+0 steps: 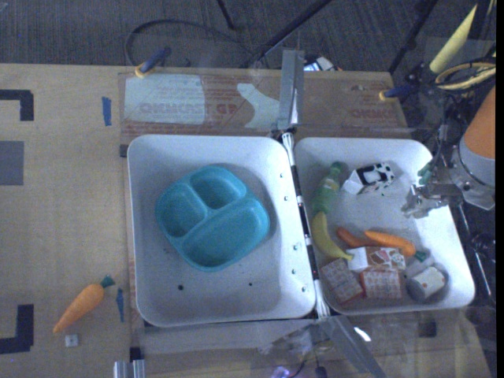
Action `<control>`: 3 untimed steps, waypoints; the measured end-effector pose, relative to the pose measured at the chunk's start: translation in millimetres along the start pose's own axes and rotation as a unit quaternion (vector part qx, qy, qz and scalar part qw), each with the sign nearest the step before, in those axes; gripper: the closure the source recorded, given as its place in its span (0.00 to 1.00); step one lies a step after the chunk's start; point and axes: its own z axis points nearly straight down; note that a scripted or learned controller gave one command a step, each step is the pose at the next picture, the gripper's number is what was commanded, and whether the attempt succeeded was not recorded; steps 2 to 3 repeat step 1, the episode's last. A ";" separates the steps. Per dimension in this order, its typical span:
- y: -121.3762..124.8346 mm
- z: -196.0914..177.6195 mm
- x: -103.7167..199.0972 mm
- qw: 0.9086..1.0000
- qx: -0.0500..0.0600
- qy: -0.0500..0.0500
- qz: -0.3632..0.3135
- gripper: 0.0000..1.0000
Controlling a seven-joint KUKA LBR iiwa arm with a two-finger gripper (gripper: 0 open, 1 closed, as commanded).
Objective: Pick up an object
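Camera view: gripper (421,199) over right bin (465,278), near its right wall, above bare floor; finger spread impossible to tell, nothing seen held. Nearest target: carrot (390,242), just below-left of gripper, lying flat among banana (327,241), cow (372,176), bottle (329,186), boxes (370,278). Likely light, rigid, smooth plastic; tapered, so grasp across thick middle. Left bin (150,164) holds teal divided plate (211,216), glossy.

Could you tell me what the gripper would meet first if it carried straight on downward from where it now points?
Probably the bare white floor of the right bin; the two-finger gripper seems above it, though depth is unclear.
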 end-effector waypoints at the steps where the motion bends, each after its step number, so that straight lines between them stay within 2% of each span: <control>1: -4.1 1.3 3.9 0.993 -0.001 0.000 0.116 1.00; 3: -4.1 1.3 3.9 0.993 -0.001 0.000 0.116 1.00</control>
